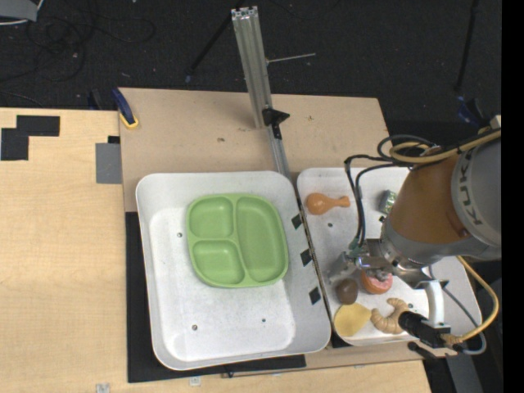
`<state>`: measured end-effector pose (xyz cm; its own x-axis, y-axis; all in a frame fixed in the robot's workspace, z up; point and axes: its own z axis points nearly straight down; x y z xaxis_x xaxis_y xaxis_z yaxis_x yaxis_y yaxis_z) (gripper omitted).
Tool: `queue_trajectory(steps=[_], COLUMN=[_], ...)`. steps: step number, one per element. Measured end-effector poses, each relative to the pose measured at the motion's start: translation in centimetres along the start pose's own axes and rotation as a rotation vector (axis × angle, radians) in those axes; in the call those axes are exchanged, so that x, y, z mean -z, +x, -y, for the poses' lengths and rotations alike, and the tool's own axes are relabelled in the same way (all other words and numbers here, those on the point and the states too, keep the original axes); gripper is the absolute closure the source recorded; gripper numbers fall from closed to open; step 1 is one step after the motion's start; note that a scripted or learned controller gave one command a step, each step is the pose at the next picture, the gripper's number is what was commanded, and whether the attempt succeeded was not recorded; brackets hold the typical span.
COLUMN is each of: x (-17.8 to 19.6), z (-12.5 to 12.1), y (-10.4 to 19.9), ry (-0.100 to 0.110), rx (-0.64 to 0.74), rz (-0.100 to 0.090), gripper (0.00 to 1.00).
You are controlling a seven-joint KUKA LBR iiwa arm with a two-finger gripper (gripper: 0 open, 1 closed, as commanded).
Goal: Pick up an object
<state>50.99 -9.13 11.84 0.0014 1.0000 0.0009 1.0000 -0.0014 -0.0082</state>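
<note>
Gripper [366,267] low in the right bin [323,223], over the toys.
Finger state I cannot tell. Brown toy [347,290] lies just below it; better descend straight, centred on one toy.

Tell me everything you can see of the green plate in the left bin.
The green plate is a rounded-rectangle tray, plastic by its look, with three compartments: two smaller ones stacked on its left, one long one on its right. All three look bare. It lies flat and upright in the upper middle of the left bin, clear of the walls. Nothing touches it.
</note>
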Motion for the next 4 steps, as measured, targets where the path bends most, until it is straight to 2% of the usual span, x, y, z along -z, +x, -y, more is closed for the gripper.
queue_trajectory(steps=[1, 2, 3, 4], x=[-2.4, -1.1, 5.0, 10.3], z=[-0.4, -0.6, -0.7, -0.8], y=[0.0, -0.8, -1.5, -1.6], ry=[-0.014, -0.027, -0.011, -0.011], rx=[0.001, -0.008, -0.002, 0.002], rz=[0.001, 0.015, 0.001, 0.001], gripper=[0.0, 1.0, 1.0, 1.0])
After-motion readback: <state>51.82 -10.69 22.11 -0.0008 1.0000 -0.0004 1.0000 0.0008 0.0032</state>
